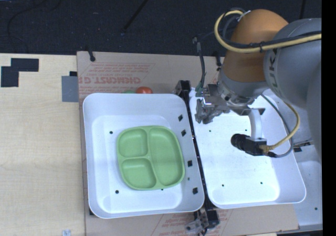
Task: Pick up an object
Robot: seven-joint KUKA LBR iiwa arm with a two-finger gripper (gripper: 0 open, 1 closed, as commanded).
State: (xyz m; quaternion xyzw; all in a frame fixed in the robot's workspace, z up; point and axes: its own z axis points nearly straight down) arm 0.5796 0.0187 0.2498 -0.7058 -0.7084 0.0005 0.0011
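Observation:
A light green divided plate (150,157) with three compartments lies flat in the left bin (100,125), a little right of its middle. My gripper (206,111) hangs over the far left corner of the right bin (247,188), close to the divider between the bins and above and to the right of the plate. Nothing shows between it and the bin floor. The grey arm with its orange band (257,35) covers the far part of the right bin.
A small red object (144,90) and a bit of something green (128,92) sit just behind the left bin's far rim. A black fitting on a yellow cable (248,143) hangs from the arm over the right bin. Cardboard (131,72) underlies both bins.

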